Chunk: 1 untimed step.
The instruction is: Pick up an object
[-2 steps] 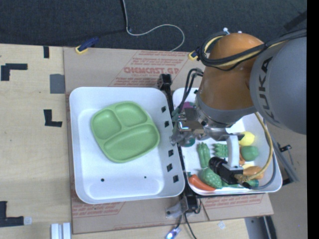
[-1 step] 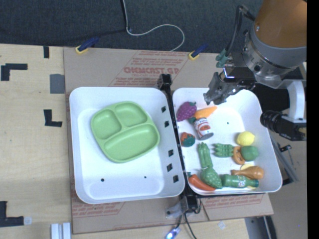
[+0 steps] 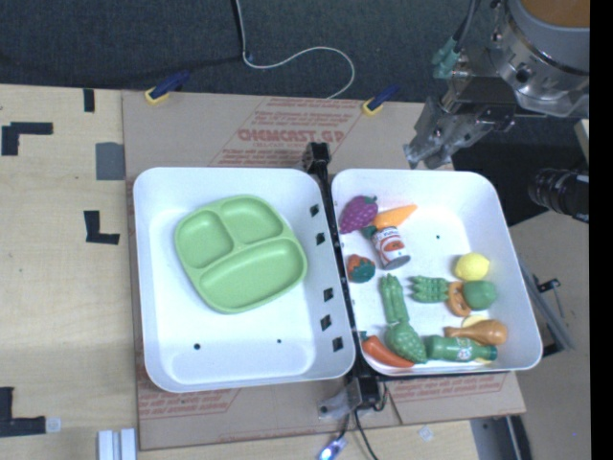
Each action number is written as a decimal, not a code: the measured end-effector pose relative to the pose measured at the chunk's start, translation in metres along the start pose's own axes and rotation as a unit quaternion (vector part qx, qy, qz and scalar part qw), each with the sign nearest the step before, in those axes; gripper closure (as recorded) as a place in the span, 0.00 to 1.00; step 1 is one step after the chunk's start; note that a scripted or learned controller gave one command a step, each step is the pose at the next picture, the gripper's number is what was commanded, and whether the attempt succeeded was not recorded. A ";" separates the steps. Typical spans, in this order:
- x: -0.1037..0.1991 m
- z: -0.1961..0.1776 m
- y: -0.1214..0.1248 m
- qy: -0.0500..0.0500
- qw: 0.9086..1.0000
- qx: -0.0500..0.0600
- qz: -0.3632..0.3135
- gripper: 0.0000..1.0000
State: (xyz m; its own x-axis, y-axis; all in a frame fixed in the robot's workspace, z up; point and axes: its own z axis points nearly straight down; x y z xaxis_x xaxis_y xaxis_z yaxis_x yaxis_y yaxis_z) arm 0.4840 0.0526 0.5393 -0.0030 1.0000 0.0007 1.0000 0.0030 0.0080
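The pincer (image 3: pixel 428 151) hangs at the upper right, above the right bin (image 3: pixel 484 192). I cannot tell its grip. The toys (image 3: pixel 421 290) lie below it.

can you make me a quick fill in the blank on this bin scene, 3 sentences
1. The green tray lies in the ____ bin.
2. The gripper hangs above the right bin's ____ edge.
3. The yellow lemon sits just above a ____ ball.

Missing words: left; far; green
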 end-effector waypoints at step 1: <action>-0.034 0.131 -0.003 -0.002 1.000 0.011 0.003 1.00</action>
State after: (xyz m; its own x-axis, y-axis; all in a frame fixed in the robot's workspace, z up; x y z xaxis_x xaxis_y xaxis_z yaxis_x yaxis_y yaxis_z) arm 0.4825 0.0191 0.4083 0.0040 1.0000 -0.0026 0.9999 -0.0040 -0.0135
